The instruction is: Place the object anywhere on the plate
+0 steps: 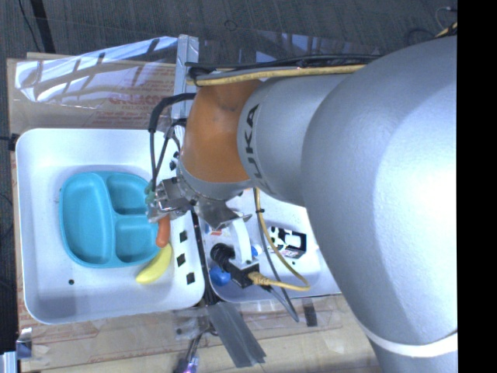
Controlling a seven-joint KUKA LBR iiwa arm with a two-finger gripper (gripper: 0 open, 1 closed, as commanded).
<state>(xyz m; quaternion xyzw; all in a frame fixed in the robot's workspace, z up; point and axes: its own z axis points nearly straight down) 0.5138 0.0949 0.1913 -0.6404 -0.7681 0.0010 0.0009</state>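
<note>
A grey KUKA arm [349, 154] with an orange band reaches in from the right over two shallow white bins, its gripper [165, 202] low at the right rim of a blue divided plate [105, 217] in the left bin [39, 231]; whether its fingers are spread or closed cannot be told from this slant, since the wrist and cabling crowd them.

An orange carrot-like piece [162, 231] sits just below the gripper, touching or just beside the plate's right edge; a yellow banana [155, 266] lies nearer, against the plate's near-right corner, on the bin floor. Which of the two is the task's object is unclear; the orange piece seems likelier, being right under the tool, and neither appears to rest inside a compartment.

To finish well, the object should be carried leftward until it is over a compartment and clear of the raised rim, then lowered before release; a drop at the edge would likely tip it back into the bin.

Count: one arm; two bins; one plate with three compartments; one orange piece; one banana.
</note>
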